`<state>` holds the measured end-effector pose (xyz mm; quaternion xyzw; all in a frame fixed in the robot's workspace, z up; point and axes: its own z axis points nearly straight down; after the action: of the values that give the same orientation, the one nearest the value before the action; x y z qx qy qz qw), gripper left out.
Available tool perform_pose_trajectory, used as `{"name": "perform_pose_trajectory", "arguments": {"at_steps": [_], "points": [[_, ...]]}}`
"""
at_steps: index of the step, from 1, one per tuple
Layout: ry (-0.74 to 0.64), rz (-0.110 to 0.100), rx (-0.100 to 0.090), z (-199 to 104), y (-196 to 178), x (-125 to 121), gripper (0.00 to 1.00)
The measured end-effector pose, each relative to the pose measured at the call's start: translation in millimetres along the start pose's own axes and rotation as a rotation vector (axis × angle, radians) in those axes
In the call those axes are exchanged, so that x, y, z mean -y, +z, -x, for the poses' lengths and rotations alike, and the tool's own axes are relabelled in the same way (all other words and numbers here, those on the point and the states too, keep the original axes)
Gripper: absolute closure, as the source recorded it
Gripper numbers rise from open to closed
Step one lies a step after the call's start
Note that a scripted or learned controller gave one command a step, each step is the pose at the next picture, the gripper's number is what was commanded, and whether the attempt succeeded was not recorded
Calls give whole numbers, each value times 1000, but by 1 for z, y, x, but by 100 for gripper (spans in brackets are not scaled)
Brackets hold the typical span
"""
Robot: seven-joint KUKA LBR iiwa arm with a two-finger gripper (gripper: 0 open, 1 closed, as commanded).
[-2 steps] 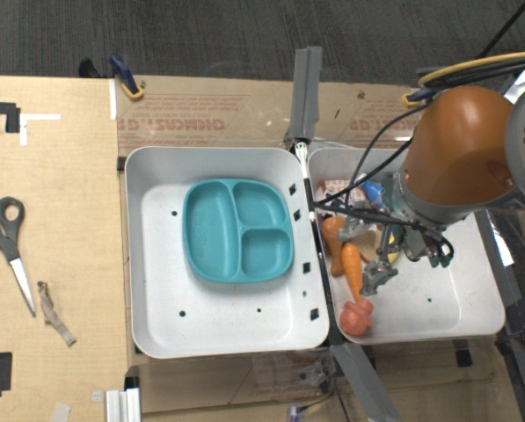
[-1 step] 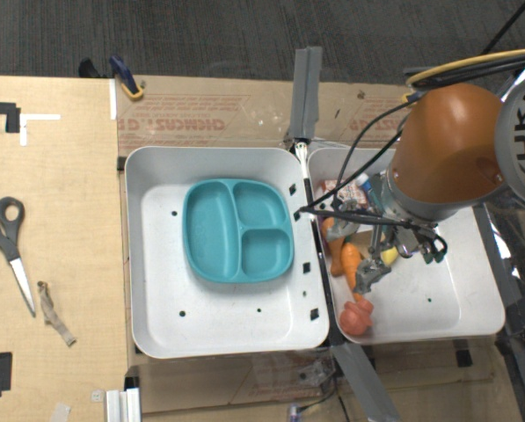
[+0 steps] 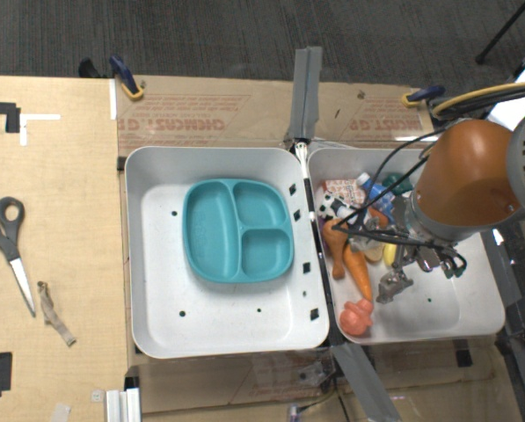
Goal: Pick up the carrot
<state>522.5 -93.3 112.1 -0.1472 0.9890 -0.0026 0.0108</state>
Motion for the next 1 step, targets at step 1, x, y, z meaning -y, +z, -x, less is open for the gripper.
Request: {"name": "perform_pose_trajectory", "arguments": {"at_steps": [1], "points": [[487, 2, -12, 7, 16, 2, 0]]}}
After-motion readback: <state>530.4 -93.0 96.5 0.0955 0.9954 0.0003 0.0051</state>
